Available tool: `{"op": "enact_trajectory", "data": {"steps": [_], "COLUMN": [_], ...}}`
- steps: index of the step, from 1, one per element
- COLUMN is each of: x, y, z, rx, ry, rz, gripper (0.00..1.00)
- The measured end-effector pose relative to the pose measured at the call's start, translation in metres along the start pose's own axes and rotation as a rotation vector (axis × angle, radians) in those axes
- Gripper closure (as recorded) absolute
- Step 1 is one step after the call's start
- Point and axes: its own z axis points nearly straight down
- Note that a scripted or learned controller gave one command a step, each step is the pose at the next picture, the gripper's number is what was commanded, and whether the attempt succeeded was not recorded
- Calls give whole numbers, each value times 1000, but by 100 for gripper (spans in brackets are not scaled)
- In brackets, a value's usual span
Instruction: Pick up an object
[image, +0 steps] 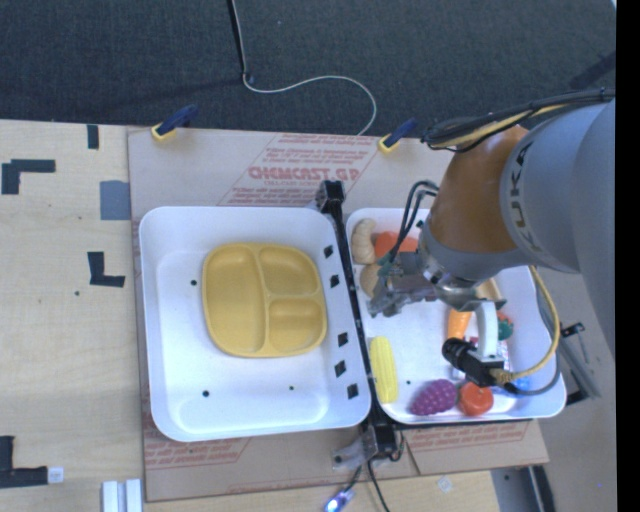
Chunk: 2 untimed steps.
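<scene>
Nearest the camera, the grey arm (545, 190) with its orange band reaches in over the worktop's right side and covers much of the right bin (545, 405). Its end effector (392, 298) hangs low over the left part of that bin, close to the divider between the two bins; whether it is released or clenched cannot be told from this angle, and nothing can be seen held in it.

Below the end effector a yellow corn cob (383, 368) lies lengthwise along the right bin's left wall. Toward the bin's near edge sit a purple bunch of grapes (433, 397) and, just beside it, a red-orange tomato (476, 399). An orange carrot-like piece (459, 323) lies near the wrist. At the bin's far left corner a brown item (361, 240) rests beside an orange one (386, 243).

In the left bin (170, 300) a yellow divided plate (265, 298) lies flat in the middle, well apart from the walls.
</scene>
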Motion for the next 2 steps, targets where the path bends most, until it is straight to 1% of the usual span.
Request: {"op": "enact_trajectory", "data": {"steps": [1, 2], "x": [67, 67], "y": [5, -29], "z": [-86, -230], "rx": [-4, -8], "ry": [0, -1], "rz": [-2, 4], "gripper": [100, 100]}}
